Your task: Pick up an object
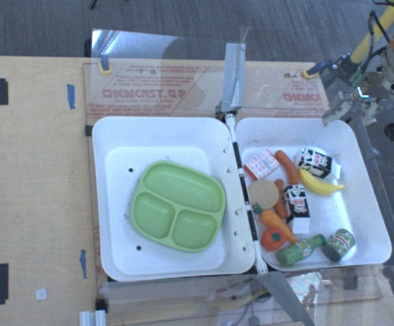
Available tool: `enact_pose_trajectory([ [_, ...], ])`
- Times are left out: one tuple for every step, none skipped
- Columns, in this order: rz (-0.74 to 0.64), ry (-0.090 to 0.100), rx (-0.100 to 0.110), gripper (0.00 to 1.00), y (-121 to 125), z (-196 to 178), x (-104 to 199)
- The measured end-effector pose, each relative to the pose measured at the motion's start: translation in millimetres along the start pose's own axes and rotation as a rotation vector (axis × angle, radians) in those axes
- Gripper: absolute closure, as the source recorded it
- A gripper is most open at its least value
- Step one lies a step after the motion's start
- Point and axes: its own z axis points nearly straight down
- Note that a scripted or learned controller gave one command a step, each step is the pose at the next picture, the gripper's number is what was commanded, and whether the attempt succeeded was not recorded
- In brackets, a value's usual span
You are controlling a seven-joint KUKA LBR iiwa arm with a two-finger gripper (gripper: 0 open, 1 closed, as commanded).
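The hand (352, 104) hung at two o'clock above the right bin (367, 156); I could not tell its grip. The banana (321, 183) lay below it among other toys, waiting to be picked.

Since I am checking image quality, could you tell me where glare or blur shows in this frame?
Camera view: glare whitens the clear sheet's top-left corner; both white bins are bright and evenly lit, with faint shadows; the green divided plate looks sharp; the gripper at top right looks soft and cluttered.
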Motion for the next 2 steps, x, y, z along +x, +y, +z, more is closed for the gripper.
enact_pose_trajectory([
  [-0.099, 0.000, 0.001, 0.00, 9.9, 114.9, 16.2],
  [-0.188, -0.009, -0.018, 0.00, -49.5, 148.9, 47.0],
])
